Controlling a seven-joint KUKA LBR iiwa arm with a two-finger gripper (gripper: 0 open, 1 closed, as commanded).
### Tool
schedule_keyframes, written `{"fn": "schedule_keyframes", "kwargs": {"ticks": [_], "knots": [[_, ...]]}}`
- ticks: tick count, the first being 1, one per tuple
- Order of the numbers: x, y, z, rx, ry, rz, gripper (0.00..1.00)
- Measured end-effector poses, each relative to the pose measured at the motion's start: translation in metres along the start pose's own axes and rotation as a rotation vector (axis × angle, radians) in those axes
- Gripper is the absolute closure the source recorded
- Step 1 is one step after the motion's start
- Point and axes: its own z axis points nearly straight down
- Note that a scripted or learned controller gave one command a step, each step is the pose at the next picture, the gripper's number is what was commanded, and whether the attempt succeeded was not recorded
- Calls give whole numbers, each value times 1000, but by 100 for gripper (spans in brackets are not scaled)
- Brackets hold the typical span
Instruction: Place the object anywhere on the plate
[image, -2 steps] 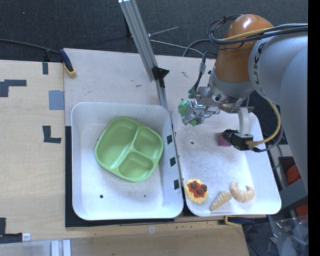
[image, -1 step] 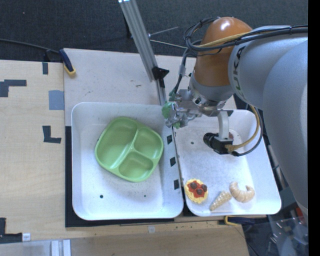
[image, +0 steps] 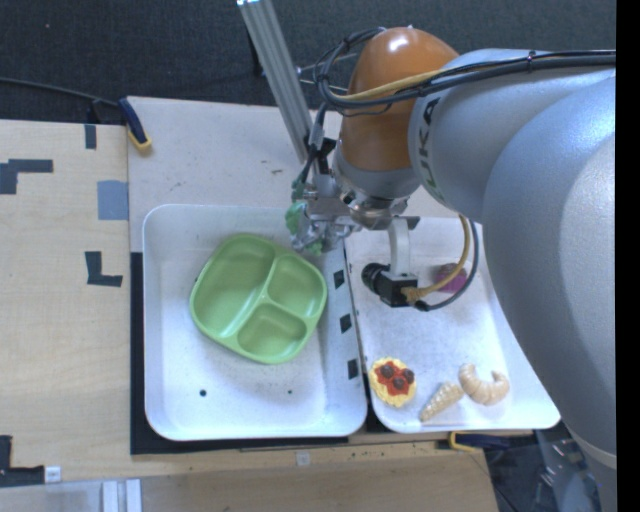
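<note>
Green plastic is most of what we see of the task's thing: a small green object (image: 298, 215), partly hidden by the end effector (image: 312, 232), sits at the far right corner of the left white bin (image: 170, 300), just above the rim of the light green divided plate (image: 258, 297). We cannot make out its shape, and we cannot tell whether it is clamped between the fingers or merely beside them, nor how far apart those fingers stand.

We see the plate lying tilted in the left bin, its three compartments bare, its right edge close to the wall shared by the two bins.

We see the grey arm (image: 520, 180) coming in from the right and filling the upper right of the view, with the orange band (image: 390, 95) above the wrist. The wrist points down and leftward, so that the end effector hangs over the divider between the bins, at the plate's upper right corner. Black cabling and a black fitting (image: 392, 285) trail below the wrist over the right white bin (image: 500, 340).

In the right bin we see a round yellow toy tart with red berries (image: 393, 382), a cream-coloured cone-shaped toy (image: 441, 402) just beside it, and a tan toy croissant (image: 484, 384) touching the cone's wide end. The pale surface (image: 60, 290) carries both bins.
</note>
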Motion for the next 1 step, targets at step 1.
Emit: {"fn": "schedule_keyframes", "kwargs": {"ticks": [1], "knots": [[36,18,20,0,-2,3,100]]}}
